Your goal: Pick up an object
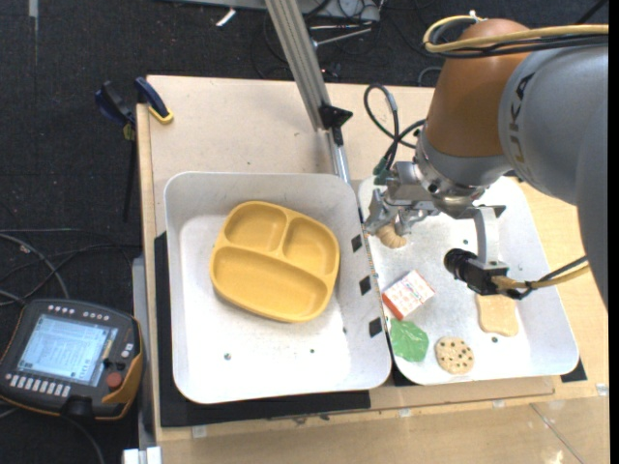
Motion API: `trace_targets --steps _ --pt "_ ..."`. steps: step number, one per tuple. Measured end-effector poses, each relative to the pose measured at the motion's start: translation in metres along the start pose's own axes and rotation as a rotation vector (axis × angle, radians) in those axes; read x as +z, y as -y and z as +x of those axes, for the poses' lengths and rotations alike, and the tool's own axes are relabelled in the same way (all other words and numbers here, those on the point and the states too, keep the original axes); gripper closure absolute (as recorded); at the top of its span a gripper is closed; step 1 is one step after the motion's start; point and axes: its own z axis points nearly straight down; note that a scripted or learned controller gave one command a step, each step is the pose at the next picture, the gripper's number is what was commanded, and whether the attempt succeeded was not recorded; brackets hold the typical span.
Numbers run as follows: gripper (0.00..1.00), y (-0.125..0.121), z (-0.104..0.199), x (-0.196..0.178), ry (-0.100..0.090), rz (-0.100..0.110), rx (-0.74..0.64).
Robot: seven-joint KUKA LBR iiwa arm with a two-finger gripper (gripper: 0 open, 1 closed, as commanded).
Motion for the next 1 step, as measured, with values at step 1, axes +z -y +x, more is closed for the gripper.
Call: trace_targets --steps 1 --pt "1.00 -0.0262 0.0436 -0.0025 0.000 0.000 0.001"
